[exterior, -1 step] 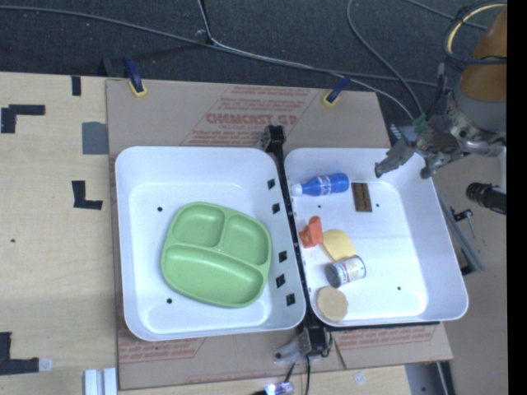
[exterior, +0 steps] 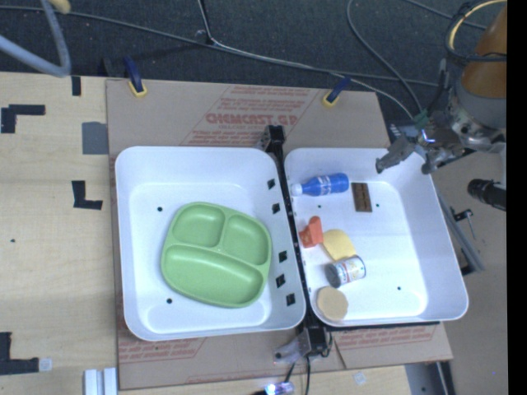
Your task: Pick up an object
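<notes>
Gripper (exterior: 409, 155) hovers over the right bin's (exterior: 428, 245) upper right rim, fingers spread, holding nothing.
Blue bottle (exterior: 323, 185) lies lengthwise left-right, cap rightward, near the divider; green tray (exterior: 216, 253) fills the left bin (exterior: 140, 220) on cardboard.

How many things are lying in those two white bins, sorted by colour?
Green: 1, divided plastic plate
Blue: 1, small plastic bottle
Brown: 1, flat block
Orange: 1, small piece
Yellow: 1, rounded lump
Silver: 1, metal can
Tan: 1, round disc
Total: 7
</notes>
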